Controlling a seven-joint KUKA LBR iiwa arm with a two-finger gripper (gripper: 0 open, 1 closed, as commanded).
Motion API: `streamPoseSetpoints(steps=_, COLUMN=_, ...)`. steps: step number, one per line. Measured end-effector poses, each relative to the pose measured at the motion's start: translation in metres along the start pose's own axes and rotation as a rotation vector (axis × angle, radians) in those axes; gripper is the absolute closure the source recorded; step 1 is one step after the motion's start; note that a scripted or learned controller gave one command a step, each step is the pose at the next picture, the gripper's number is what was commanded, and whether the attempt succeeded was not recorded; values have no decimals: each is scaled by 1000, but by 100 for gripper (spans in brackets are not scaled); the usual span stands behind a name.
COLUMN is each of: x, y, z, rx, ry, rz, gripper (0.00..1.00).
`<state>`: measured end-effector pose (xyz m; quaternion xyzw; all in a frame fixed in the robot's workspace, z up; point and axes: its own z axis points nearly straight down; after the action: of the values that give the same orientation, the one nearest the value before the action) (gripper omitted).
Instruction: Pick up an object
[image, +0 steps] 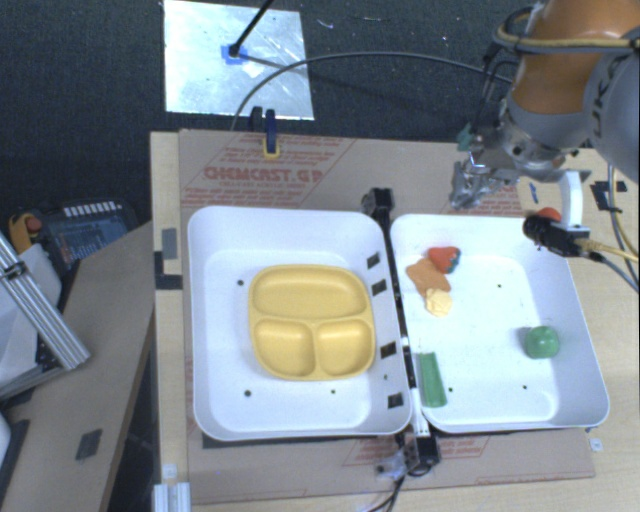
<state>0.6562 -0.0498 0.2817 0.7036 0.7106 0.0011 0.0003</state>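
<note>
The right bin (560, 300) holds a green round object (541, 342) near its right side and a flat green bar (431, 379) at its front left. A cluster lies at its back left: a red and blue piece (444, 257), an orange piece (426, 275) and a pale yellow piece (438, 300). My gripper (468, 190) hangs above the back edge of the right bin, behind that cluster, with nothing seen between its fingers. The arm's orange band (560, 70) is at the top right.
A yellow three-compartment tray (310, 320) sits in the left bin (215, 300). A black divider with clips (385, 290) runs between the bins. Cables and a black fixture (555, 235) lie along the right bin's back right rim. A foil sheet (235, 55) lies behind the bench.
</note>
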Motion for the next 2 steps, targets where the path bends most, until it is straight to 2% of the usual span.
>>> streamPoseSetpoints(steps=2, x=89, y=-1, z=34, rx=1, ry=0, rz=1, gripper=100)
